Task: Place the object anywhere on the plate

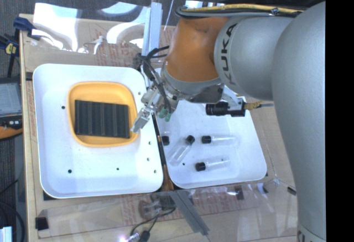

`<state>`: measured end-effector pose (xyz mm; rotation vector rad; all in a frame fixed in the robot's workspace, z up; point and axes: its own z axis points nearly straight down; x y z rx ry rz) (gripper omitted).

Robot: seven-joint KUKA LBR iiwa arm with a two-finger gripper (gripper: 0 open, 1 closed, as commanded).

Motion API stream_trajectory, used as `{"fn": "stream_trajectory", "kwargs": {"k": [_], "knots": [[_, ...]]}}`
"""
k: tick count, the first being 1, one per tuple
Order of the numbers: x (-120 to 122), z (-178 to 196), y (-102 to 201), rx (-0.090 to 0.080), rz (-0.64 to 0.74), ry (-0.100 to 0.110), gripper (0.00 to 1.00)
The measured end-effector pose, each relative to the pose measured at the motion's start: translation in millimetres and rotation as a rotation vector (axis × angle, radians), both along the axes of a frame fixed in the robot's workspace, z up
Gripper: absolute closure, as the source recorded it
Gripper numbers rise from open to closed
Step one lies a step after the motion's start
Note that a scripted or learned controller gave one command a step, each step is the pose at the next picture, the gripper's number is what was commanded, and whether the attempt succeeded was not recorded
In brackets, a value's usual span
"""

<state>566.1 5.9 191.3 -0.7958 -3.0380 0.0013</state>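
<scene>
Gripper (138,122) fingers' state: cannot tell. Left of it, yellow plate (102,94) holds black block (102,119); right bin (251,163) holds clear tubes (213,164).

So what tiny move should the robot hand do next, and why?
Probably slide a little left, further over the yellow plate. The hand hovers right at the plate's right rim, so anything let go there might miss. Whether it carries anything, I cannot tell.

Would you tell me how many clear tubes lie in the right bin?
3: one upper right, one left of it, one lowest. The arm may hide more.
</scene>
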Motion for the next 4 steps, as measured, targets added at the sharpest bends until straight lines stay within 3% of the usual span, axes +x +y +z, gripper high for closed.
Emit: {"fn": "stream_trajectory", "kwargs": {"k": [1, 2, 3, 4], "knots": [[69.6, 66.3, -29.8, 0.0, 0.139, -0.003, 0.0], [60.0, 17.9, -64.4, 0.0, 0.321, -0.001, 0.0], [31.3, -0.1, -78.5, 0.002, 0.628, 0.002, 0.0], [41.2, 1.5, -10.9, 0.0, 0.956, -0.004, 0.0]]}}
